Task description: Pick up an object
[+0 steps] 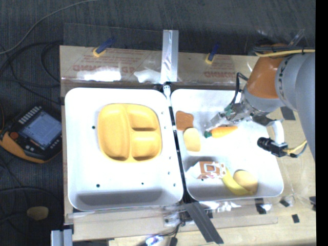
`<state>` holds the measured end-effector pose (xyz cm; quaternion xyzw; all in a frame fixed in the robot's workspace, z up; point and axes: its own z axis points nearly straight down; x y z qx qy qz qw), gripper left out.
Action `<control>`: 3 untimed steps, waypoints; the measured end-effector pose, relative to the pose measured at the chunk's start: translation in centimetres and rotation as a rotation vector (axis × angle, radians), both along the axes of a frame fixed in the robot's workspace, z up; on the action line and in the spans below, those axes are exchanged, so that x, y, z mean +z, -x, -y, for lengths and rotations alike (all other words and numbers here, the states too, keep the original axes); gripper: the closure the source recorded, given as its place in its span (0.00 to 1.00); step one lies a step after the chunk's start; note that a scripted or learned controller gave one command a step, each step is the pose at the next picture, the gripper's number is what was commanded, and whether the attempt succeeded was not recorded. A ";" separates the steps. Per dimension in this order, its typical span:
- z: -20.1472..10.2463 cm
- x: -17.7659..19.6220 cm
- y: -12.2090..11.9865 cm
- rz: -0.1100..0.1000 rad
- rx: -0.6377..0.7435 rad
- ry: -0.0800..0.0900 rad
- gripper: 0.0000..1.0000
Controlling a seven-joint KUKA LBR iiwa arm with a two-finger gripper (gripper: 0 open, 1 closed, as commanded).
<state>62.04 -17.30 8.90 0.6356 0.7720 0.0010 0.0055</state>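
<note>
Here, one yellow tray, one carrot, two bins.

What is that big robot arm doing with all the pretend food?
The robot arm reaches in from the right over the right bin. Its gripper is low, right by a toy carrot, so it looks like it is trying to pick that up. Whether it has hold of it is unclear. Nearby lie a brown piece, a pale yellow lump, a small printed box and a banana. The left bin holds a yellow divided tray.
</note>
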 end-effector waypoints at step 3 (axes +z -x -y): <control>3.0 0.1 13.2 0.003 0.096 0.002 0.00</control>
